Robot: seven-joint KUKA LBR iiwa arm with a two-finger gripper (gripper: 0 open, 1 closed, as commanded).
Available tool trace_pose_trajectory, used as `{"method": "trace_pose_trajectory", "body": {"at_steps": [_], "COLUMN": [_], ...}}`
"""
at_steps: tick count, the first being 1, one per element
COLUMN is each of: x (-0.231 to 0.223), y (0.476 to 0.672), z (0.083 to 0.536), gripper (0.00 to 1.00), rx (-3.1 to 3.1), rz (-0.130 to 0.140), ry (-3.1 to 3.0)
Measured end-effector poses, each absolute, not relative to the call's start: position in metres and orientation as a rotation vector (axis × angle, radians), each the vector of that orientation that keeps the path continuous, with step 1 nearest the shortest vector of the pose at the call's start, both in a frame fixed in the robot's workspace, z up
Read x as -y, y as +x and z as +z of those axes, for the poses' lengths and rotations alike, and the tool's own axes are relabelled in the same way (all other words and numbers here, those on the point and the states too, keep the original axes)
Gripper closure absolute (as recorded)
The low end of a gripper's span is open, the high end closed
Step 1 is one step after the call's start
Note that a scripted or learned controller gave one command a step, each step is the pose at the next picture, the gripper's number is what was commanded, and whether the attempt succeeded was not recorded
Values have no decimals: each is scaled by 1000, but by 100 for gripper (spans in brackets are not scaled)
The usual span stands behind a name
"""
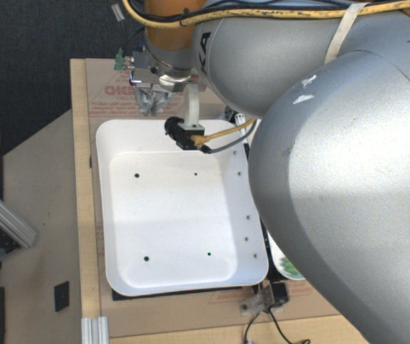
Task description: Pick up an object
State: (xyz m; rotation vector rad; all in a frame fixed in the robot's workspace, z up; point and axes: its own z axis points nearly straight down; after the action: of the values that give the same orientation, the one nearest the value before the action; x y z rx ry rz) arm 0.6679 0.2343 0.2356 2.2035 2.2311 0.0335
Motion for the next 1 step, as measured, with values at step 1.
{"method": "trace_pose_trajectory", "body": {"at_steps": [1], "x": [-200], "y": [668], "z": [333], "gripper": [100], "rx": [-2214], "rz": [18], "ry": [2218]}}
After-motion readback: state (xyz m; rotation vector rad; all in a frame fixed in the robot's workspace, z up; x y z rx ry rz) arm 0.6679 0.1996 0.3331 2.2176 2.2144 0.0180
